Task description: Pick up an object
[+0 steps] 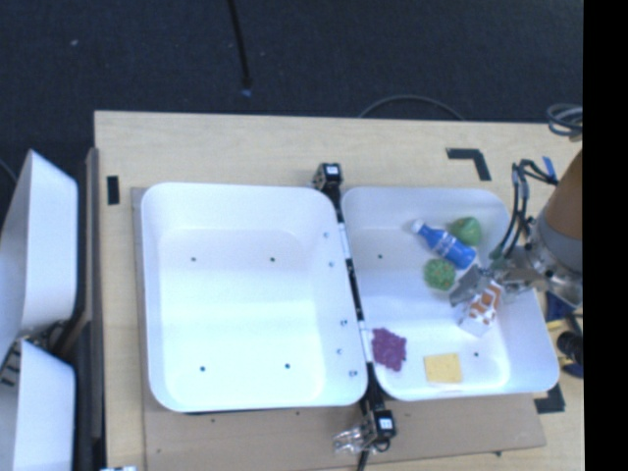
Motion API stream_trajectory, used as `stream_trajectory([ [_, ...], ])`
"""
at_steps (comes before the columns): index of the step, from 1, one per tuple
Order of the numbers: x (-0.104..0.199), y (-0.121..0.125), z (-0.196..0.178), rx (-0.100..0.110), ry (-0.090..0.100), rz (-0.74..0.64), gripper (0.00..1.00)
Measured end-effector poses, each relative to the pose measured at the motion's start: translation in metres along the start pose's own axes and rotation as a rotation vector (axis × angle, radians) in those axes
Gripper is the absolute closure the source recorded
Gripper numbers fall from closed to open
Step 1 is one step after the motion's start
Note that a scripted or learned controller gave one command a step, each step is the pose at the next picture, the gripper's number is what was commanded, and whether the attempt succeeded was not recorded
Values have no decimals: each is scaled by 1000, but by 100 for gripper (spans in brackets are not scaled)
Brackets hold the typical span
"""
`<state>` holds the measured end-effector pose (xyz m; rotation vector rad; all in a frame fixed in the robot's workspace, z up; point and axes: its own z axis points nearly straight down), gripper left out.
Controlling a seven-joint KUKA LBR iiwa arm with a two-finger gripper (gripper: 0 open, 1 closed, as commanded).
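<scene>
Orange-white carton (481,308) at 3 o'clock of right bin (392,381), near rim, pincer (478,289) over it; grip state unclear. Wooden bench (245,145), dark floor (147,37) behind. Left bin (167,371) at 9 o'clock.

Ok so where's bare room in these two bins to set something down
The whole floor of the left bin is bare. In the right bin the strip along the divider above the purple clump is free. Its far right is crowded: blue bottle, two green balls, the gripper, the yellow square.
</scene>
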<state>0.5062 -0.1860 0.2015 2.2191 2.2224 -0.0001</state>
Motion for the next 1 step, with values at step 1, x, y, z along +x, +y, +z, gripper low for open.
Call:
stream_trajectory([
  [1,-11,59,20,-4,-1,-3,0],
])
